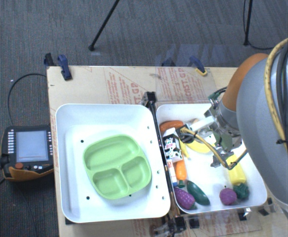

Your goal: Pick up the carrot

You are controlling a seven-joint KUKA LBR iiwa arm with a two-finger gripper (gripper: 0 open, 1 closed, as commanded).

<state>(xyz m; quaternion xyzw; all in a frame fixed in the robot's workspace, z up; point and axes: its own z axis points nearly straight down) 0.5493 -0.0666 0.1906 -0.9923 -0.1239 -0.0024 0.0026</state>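
Note:
The carrot [181, 171], a short orange piece, lies in the right bin [210, 107] near its left wall, just below a white printed carton [171, 147]. My gripper [220, 141] hangs over the middle of the right bin, to the right of and slightly above the carrot, apart from it. It hovers beside a yellow banana [197, 146]. The grey arm with its orange band [247, 75] covers the bin's right side.
The right bin also holds an orange-brown sausage [171, 126], a dark green vegetable [198, 193], purple grapes [184, 199], a purple ball [228, 196] and a yellow piece [237, 175]. A green divided plate [117, 167] sits in the left bin [67, 132].

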